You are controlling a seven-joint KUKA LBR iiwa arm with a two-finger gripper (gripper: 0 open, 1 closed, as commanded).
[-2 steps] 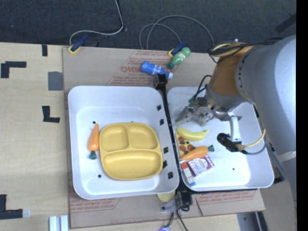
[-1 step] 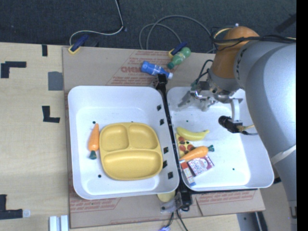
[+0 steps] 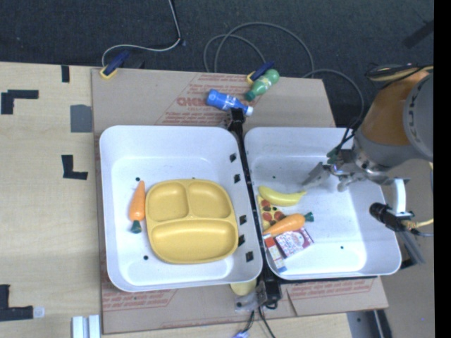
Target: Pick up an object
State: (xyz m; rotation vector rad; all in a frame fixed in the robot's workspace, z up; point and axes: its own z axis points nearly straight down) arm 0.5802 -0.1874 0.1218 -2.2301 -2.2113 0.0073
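Observation:
In the right bin [image 3: 352, 259] lie a yellow banana [image 3: 282, 196], an orange carrot with a green top [image 3: 286, 223] and a red-and-white packet [image 3: 292, 242], all near its left wall. My gripper [image 3: 325, 174] hangs over the same bin, just right of the banana's end and slightly above it, with nothing seen in its grasp. The grey arm with its orange band [image 3: 394, 118] comes in from the right edge. In the left bin [image 3: 113, 153] a second carrot [image 3: 137, 203] lies beside a yellow divided plate [image 3: 192, 219].
A small spotted item [image 3: 266, 205] sits by the divider between the bins. Blue [image 3: 227, 101] and green [image 3: 262, 83] clamps hold the bins' far edge, and a yellow clamp [image 3: 110, 67] sits at the bench's back left. Cables loop behind the bins.

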